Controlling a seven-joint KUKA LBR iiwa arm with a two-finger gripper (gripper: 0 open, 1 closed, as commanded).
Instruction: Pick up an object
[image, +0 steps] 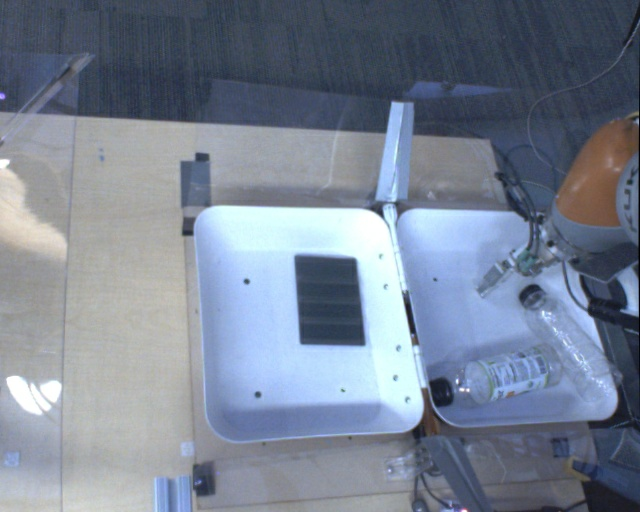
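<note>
The grey KUKA arm with its orange band (598, 185) enters from the right edge of the camera view, its bulky orange-and-grey wrist section sitting high at that side. From it a slim two-finger metal gripper (492, 280) slants down and to the left, tilted rather than upright. Dark cables run along the wrist. The fingertips are too small to read.

Smooth, glossy white plastic bins (230, 400) sit on a matt pale wooden bench (120, 300); the clear, shiny plastic bottle (497, 377) has a paper-like label.
</note>
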